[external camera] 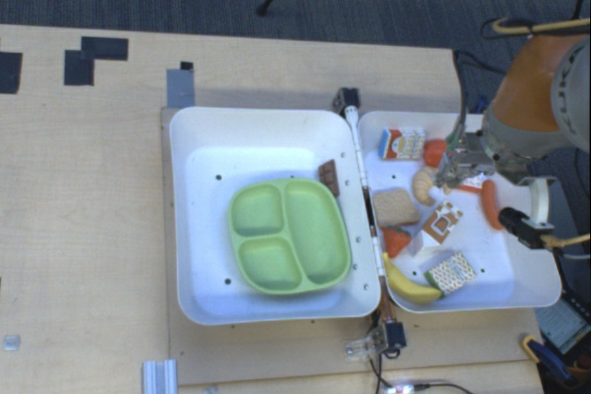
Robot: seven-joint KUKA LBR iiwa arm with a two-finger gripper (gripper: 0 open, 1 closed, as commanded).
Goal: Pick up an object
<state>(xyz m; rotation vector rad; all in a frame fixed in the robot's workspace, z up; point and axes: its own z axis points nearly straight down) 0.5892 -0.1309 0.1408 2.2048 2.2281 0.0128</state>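
Hovering with gripper (452,169) low over the right bin (531,291) beside the croissant (424,185), grip state impossible to tell, nothing lifted yet.

Two white bins (185,198) side by side. One green tray (289,236) and one brown chunk (328,173) in the left. Right bin's got one banana (409,285), one carton (402,144), one bread slice (397,208), two small patterned boxes (443,221).

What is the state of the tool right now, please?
Tool: low over the right bin, among the toy food; open or shut cannot be told.
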